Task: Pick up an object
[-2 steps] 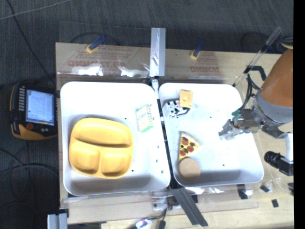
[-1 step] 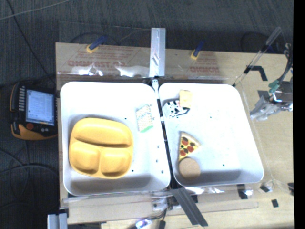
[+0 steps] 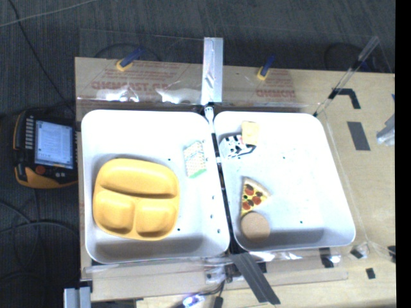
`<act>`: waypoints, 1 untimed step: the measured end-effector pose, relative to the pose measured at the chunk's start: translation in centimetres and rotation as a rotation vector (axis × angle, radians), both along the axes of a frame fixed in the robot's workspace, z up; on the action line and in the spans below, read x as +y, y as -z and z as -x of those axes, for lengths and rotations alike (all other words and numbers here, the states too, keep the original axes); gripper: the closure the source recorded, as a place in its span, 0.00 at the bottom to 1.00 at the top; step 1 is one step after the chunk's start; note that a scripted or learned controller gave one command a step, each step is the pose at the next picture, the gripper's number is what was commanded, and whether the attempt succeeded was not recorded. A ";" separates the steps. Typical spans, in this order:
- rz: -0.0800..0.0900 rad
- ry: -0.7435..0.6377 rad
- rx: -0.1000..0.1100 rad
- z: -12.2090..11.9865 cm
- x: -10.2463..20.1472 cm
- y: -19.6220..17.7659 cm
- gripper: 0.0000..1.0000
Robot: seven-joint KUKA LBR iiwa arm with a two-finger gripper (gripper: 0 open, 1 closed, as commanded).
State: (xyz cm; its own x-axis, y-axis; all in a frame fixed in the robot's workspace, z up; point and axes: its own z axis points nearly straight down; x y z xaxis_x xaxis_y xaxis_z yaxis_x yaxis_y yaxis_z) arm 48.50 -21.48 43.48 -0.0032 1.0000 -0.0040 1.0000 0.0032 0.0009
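1. Jaws: I cannot tell whether they are wide, narrow or holding anything.
2. Two white bins sit side by side on the desk [image 3: 366, 191]: the left bin [image 3: 90, 236] and the right bin [image 3: 334, 172], their inner walls touching along the middle.
3. Left bin: a yellow divided tray [image 3: 135, 197] lies flat in the near-left part and takes up much of the floor.
4. Also in the left bin, a small green-and-white packet [image 3: 194, 159] lies near the inner wall, apart from the tray.
5. Right bin: every item lies on its left side, near the inner wall.
6. A pale yellow block [image 3: 250, 131] sits in the far-left corner, with a black-and-white piece [image 3: 234, 147] just beside it; what that piece is I cannot tell.
7. A toy pizza slice [image 3: 253, 196] lies further toward the near edge, its tip pointing away.
8. A tan disc [image 3: 255, 225] lies just below the slice, touching or nearly touching it.
9. A pendant [image 3: 48, 149] with a lit screen rests on the floor to the left of the desk.
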 end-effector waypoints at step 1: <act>0.001 -0.142 0.002 -7.0 -0.9 0.1 1.00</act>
